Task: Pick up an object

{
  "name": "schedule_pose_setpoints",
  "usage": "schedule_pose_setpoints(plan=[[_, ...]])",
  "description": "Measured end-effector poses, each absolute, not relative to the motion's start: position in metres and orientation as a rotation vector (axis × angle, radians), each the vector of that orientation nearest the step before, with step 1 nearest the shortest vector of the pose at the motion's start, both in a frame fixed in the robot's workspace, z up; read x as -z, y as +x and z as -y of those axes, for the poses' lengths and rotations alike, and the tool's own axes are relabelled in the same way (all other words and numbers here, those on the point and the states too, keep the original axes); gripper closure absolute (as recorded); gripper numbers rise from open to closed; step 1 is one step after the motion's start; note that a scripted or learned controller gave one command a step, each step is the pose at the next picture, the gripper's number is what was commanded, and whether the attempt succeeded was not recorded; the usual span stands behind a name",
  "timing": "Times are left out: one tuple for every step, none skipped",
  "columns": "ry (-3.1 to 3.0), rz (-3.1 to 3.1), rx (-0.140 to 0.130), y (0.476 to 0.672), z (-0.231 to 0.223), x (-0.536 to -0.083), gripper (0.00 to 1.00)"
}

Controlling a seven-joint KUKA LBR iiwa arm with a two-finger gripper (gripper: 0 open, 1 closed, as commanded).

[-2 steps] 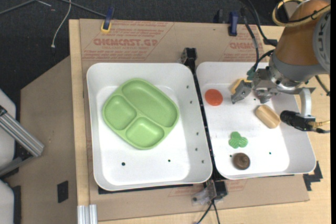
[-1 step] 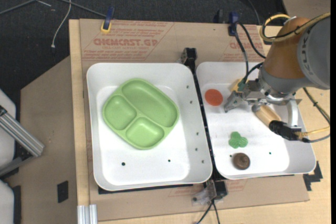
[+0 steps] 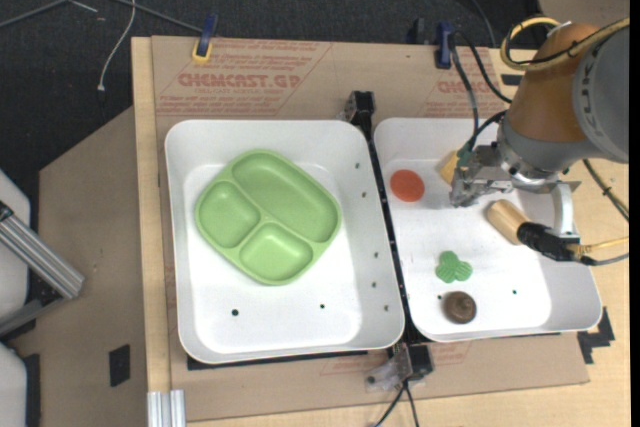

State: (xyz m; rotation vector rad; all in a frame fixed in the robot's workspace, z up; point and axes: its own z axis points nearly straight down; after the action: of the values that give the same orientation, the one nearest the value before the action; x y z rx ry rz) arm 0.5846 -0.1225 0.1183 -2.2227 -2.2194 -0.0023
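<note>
The gripper hangs low in the right bin, just right of the orange disc; whether its tips are spread or pinched, I cannot tell. Nothing appears lifted, so the whole pick probably remains.

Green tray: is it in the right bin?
No, the green tray lies in the left bin; the right bin holds the orange disc, green piece and brown piece.
</note>
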Motion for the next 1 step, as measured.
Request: schedule_pose_setpoints(plan=[[-2.224, 2.226, 0.006, 0.5843, 0.124, -0.1829, 1.0]])
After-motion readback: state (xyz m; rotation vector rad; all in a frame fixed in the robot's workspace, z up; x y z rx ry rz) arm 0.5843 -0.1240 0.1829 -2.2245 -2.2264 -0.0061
